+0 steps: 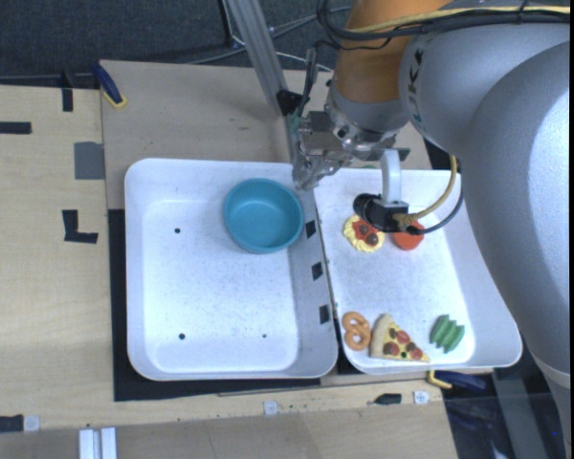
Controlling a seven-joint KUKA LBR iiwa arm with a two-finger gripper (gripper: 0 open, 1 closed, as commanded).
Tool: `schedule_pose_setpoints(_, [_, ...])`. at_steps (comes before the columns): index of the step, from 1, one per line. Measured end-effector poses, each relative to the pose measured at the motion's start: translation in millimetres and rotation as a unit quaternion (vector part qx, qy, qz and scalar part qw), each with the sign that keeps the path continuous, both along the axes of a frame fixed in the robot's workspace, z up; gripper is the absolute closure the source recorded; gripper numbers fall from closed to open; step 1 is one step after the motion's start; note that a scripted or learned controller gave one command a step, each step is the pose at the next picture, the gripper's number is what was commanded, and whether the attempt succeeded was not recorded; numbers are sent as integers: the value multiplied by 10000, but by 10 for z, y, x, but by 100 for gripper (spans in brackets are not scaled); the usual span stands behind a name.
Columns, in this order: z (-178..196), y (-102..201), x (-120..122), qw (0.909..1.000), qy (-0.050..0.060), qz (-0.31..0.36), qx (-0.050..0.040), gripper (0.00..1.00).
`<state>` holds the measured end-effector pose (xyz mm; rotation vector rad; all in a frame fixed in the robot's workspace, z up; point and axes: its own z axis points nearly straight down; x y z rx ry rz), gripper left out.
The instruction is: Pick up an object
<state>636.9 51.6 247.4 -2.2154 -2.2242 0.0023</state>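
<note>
I see tool (311,172) above blue bowl (262,215) rim, nothing lifted; can't tell finger state; grasp still ahead.

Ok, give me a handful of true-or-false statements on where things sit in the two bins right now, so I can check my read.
1. The blue bowl sits in the left bin. True.
2. The pizza slice lies in the left bin. False: it is in the right bin, near its front edge.
3. The pretzel lies beside the pizza slice. True.
4. The green item is inside the bowl. False: it lies in the right bin.
5. The gripper is above the bins' far edge. True.
</note>
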Motion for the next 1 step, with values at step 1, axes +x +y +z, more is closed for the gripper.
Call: schedule_pose_setpoints(1, [-2,456,85,10000,-9,-1,1,100])
